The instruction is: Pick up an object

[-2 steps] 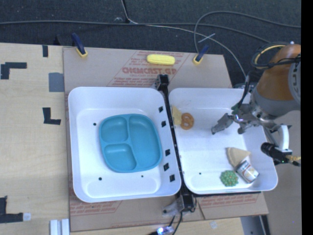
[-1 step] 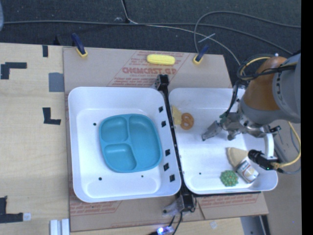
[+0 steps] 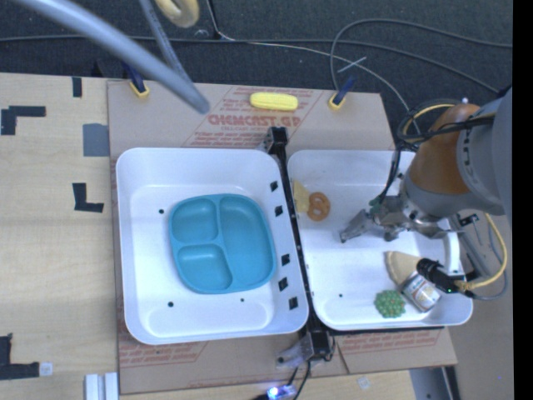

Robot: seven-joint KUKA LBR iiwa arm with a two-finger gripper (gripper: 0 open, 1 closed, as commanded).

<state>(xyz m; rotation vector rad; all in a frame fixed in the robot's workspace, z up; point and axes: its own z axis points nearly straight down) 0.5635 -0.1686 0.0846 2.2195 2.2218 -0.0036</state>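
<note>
R bin (image 3: 350, 311) occupied by claw (image 3: 354, 227) over floor, grip state can't be told, orange ring (image 3: 318, 206) set nr divider (image 3: 288, 223), green ball (image 3: 389, 303) & tan wedge (image 3: 401, 264) nr lower-R corner, blue plate (image 3: 221, 242) in L bin (image 3: 137, 248)

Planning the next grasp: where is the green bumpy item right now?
In the camera view, the green bumpy item lies in the right bin, near its lower right corner, just below the tan wedge.
</note>
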